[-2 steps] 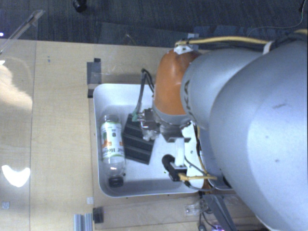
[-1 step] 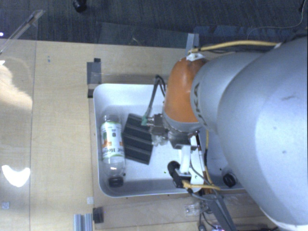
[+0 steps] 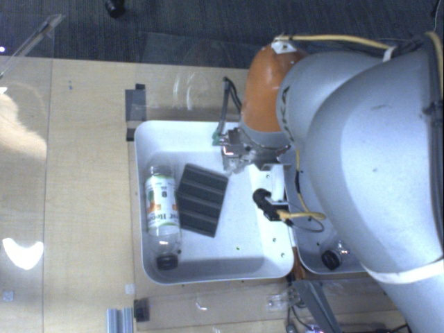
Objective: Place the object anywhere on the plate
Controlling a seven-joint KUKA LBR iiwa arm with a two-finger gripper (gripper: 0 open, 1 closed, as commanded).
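You have even, fairly bright light from above, with a cool blue cast. The left bin (image 3: 149,141) looks close to overexposed, its white floor washed pale, with soft shadow along its near wall. Glare patches sit on the wooden bench (image 3: 76,207) at far left, and faint reflections cross a clear panel (image 3: 28,61) there. The arm (image 3: 361,165) fills your right side, smooth and slightly soft in focus. Fine detail is grainy; the bottle (image 3: 161,214) label is unreadable.

We look down at a slant from one fixed camera above the bench (image 3: 76,186), left white bin (image 3: 208,262) in full view, arm (image 3: 361,151) looming close at right.
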